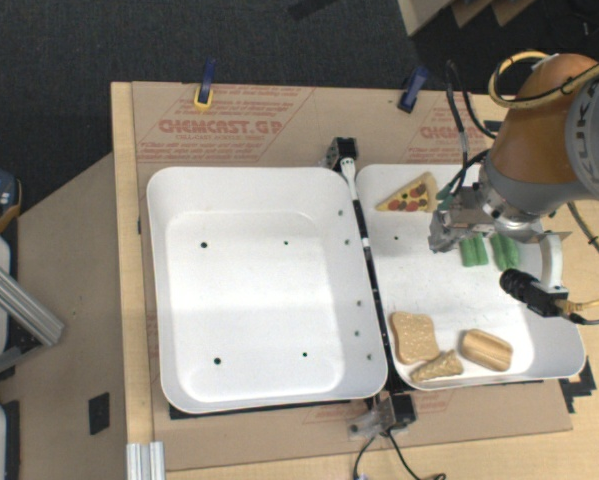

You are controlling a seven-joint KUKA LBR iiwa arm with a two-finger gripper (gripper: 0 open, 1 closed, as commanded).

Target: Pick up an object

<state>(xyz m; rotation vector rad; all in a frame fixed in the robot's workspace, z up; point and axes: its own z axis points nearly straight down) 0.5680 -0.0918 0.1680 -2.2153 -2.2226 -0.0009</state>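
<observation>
A: Two bins sit side by side on the bench. The left bin (249, 288) carries nothing I can make out; the right bin (424, 268) holds all the toy food.

B: What's in it?

A: A pizza slice (407, 195) at about eleven o'clock in that bin, two green sticks (488, 251) near the centre toward one o'clock, a toast slice (414, 335) at seven, a small wedge (439, 367) just below it, touching or nearly so, and a bread roll (486, 349) at five.

B: And the gripper?

A: The gripper (451, 230) hangs over the bin just at nine o'clock of the green sticks, which look like the likeliest target. The wrist hides its tips, so I cannot tell whether the jaws are apart or together, and I see nothing between them.

B: Risks?

A: It seems offset from the sticks, so a straight descent could close on bare floor. Or it may nudge one stick aside, since the pair lie close together.
</observation>
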